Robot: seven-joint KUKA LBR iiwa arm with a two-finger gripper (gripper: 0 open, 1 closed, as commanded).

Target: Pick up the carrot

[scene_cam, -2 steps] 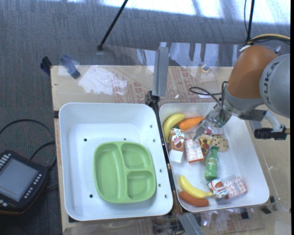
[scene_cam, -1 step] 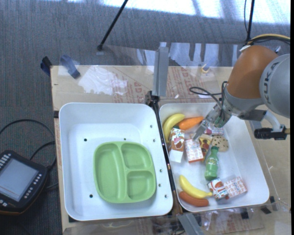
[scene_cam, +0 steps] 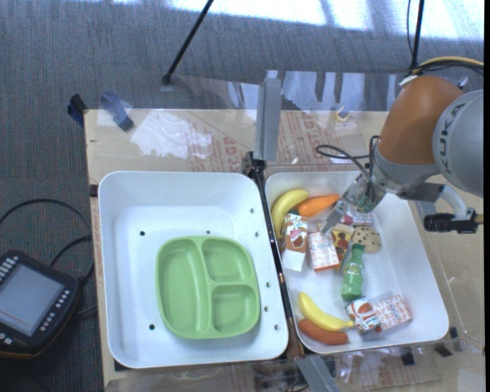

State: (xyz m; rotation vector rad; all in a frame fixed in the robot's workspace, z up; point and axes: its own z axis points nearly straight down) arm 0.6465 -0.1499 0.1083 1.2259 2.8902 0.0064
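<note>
Two white bins sit side by side on the desk (scene_cam: 188, 141), and from where I stand the grey arm (scene_cam: 441, 141) with its orange band reaches in from the right over the right bin (scene_cam: 425, 284). The left bin (scene_cam: 131, 211) holds a green divided plate (scene_cam: 207, 286), lying flat towards its near right part. The right bin is crowded. A yellow banana (scene_cam: 285, 206) curves along its far left side, and the carrot (scene_cam: 318, 205) lies just beside it, orange and slanting up to the right, near the far wall. The tool (scene_cam: 343, 212) hangs just to the right of the carrot's thick end, above a cluster of small cartons; I cannot tell how its tips stand, and nothing is seen caught in it. A tall carton (scene_cam: 294, 240) lies below the banana, with a red-and-white carton (scene_cam: 323, 251) next to it. A green bottle (scene_cam: 353, 273) lies lower, near the middle. Along the near wall lie a second banana (scene_cam: 322, 315), an orange sausage-like piece (scene_cam: 322, 332) touching it, and another carton (scene_cam: 382, 313).
</note>
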